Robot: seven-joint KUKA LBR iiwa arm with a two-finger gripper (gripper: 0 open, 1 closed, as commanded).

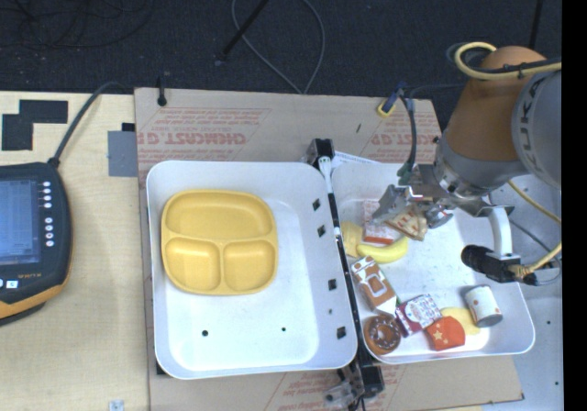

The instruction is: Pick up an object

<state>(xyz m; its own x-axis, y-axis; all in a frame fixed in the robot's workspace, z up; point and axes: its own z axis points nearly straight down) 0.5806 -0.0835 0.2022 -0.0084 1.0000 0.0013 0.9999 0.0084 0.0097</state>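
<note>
My gripper (415, 209) hangs low over the back left part of the right bin (514, 345), on the grey arm with the orange band. It looks open, its fingers spread over a tan, brown-edged item (415, 225). Just left of that item lie a red and white packet (380, 234) and a yellow banana (376, 251). Nothing is lifted between the fingers.
Further forward in the right bin are a brown and white box (374, 283), a chocolate donut (382, 334), a small red and white packet (421, 309), a red item (445, 333) and a grey can (482, 305). The left bin (183, 345) holds a yellow divided plate (220, 241).
</note>
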